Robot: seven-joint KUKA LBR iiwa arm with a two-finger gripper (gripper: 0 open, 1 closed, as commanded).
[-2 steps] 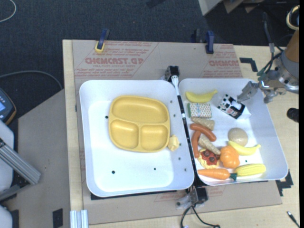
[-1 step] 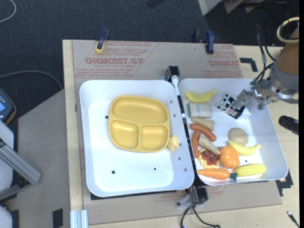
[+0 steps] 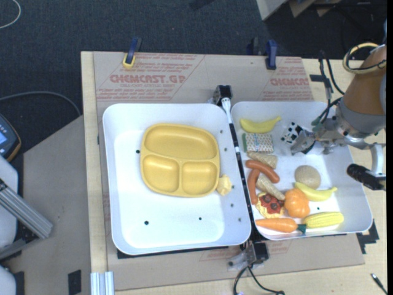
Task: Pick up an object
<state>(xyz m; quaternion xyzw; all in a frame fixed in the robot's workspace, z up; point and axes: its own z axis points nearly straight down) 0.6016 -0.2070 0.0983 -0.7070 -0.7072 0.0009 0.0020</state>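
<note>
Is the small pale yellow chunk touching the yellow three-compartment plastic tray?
Touching. The camera view shows the small pale yellow chunk pressed against the yellow three-compartment tray's lower right corner, no gap.

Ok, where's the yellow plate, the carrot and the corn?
yellow plate [image 3: 180, 158]: camera view, on the ridge between its compartments.
carrot [image 3: 276, 225]: camera view, middle of its orange body.
corn [image 3: 324, 219]: camera view, middle of the cob.

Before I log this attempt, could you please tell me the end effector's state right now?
End effector: over the right bin, beside the black-and-white toy; open or closed cannot be told, no object seen held.
</note>
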